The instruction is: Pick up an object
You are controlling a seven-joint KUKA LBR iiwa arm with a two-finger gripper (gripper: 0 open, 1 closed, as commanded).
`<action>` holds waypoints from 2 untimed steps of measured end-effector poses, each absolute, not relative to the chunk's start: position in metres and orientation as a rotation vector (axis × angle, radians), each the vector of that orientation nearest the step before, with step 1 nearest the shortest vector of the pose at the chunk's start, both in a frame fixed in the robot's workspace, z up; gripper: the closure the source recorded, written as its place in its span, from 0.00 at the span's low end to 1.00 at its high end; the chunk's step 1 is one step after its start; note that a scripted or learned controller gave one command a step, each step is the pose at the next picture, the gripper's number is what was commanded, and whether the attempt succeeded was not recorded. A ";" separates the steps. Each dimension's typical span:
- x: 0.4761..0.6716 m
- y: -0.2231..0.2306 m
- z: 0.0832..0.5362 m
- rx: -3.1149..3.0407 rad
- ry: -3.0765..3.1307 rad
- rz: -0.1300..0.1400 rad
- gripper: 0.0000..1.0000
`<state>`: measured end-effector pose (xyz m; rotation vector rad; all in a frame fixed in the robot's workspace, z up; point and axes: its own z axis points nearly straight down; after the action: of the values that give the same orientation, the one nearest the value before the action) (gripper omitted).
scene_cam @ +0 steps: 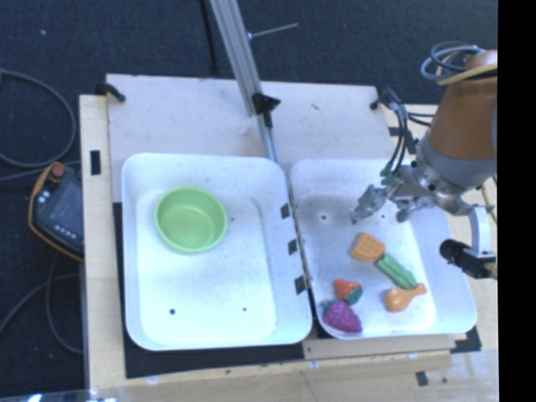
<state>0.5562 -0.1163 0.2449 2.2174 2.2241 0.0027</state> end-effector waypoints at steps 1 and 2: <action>0.556 -0.116 0.245 2.219 2.222 0.003 0.00; 0.556 -0.117 0.203 2.225 2.220 -0.006 0.00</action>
<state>0.5565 -0.1173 0.2030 2.2246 2.2200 -0.0057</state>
